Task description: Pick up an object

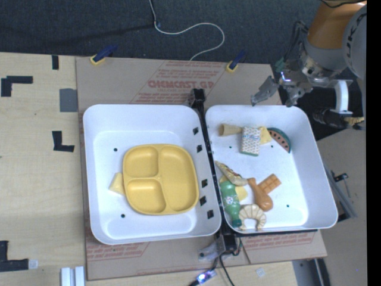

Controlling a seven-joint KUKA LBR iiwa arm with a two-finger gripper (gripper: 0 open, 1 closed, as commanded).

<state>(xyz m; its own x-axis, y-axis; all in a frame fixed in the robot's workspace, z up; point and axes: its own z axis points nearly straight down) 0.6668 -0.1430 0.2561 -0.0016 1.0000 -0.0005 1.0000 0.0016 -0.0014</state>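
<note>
Arm: comes in from the upper right, orange band (333,22) high in the corner, grey wrist below it angled down and to the left.
Gripper (275,95): hangs over the far edge of the right bin (315,159), near its back right corner, above the bench rather than down among the toys.
Jaws: spread apart, one finger (262,94) pointing down-left and the other to its right; nothing sits between them.
Right bin contents: a cone (228,129) near the back left; a sandwich (250,140) just beside it; a melon slice (280,139) to the sandwich's right, touching or almost touching it.
Front cluster: a drumstick (262,190) lying at a slant; a green bottle (230,202) along the left wall; a shrimp (252,217) at the front, touching the bottle; a pale, banana-like piece (231,174) behind the bottle.
Nearest things to gripper: the sandwich and melon slice, both lying forward of it and clear of the fingers.
Left bin (101,130): holds a yellow tray (161,179) with three compartments, lying flat in the middle; a yellow wedge (116,185) pokes out from under its left side.
Bench: brown cardboard (172,82) under both bins, with a cable (190,28) looping over the dark floor behind.
</note>
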